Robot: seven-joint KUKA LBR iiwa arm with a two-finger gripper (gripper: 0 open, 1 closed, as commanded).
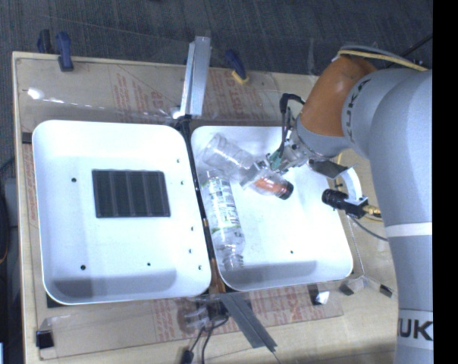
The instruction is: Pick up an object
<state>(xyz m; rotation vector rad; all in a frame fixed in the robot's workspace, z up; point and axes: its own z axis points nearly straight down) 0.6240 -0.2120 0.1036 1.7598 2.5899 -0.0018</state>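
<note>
**Arm down in the right bin, no pick confirmed**

Camera view. The bench carried two white bins side by side. The left bin (62,158) held only a dark ribbed panel (130,192), lying flat a little toward 10 o'clock from that bin's middle. The right bin (320,260) held the loose things. A clear plastic bottle (223,220) lay on its side along the bin's 9 o'clock wall, its length running from 12 toward 6. A clear cup (227,155) lay tipped over at about 11 o'clock in the bin, just beside the bottle's upper end. A small orange-and-clear object with a dark end (274,187) lay near the bin's middle, toward 1 o'clock.

The arm (388,150) came in from 3 o'clock, its orange band above the bin's 1 o'clock corner. The gripper (278,160) hung low over the bin's upper half, just above the small object and right beside the cup. Glare and clear plastic blurred the tip, so whether it was spread or pressed together could not be told, nor whether it touched anything.

As for progress, the reach looked done: the tool was down among the objects. Nothing appeared lifted; bottle, cup and small object all seemed to rest on the bin floor. A firm grasp and a lift looked to be what was left, most likely on the small object or the cup.
</note>
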